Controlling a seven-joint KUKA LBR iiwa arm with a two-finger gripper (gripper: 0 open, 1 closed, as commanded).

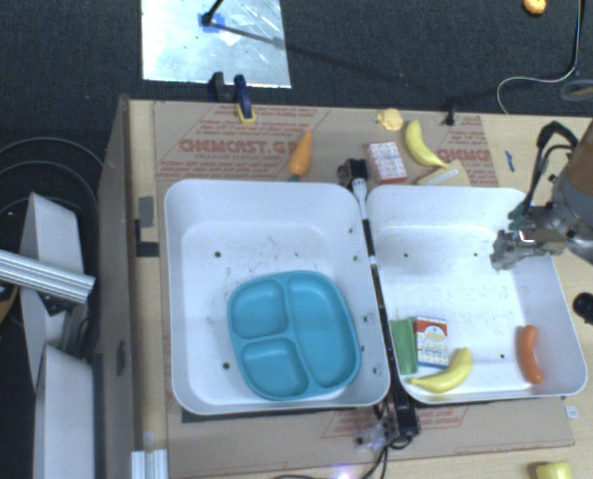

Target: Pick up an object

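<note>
The arm comes in from the right, its gripper (pixel 504 248) hanging over the right-hand bin (pixel 446 213), close to that bin's right wall and about midway between its far and near edges. From where the view looks down, the fingers are a small dark-and-silver cluster, and I cannot tell whether they are released or clenched; nothing shows between them.

The things to pick from lie along the near side of that bin. A yellow banana (pixel 446 372) curves along the near wall, just beside a small box (pixel 431 341) with a red and white face, and a green packet (pixel 403 345) lies against the box's left side, close to the divide between the bins. Further right, near the near-right corner, an orange carrot-like piece (pixel 528 354) lies apart from the others. All of them sit nearer than the gripper and are not touched by it.

The left-hand bin (pixel 227 218) holds a blue divided tray (pixel 293 334) with three compartments, resting toward its near side.

On the surface (pixel 227 143) beyond the bins lie a second banana (pixel 419 145), a small pink-and-white carton (pixel 386 161), an orange carrot (pixel 299 154) and a little yellow lump (pixel 389 119). Past the far edge, a shiny sheet (pixel 214 28) lies on the dark floor.
</note>
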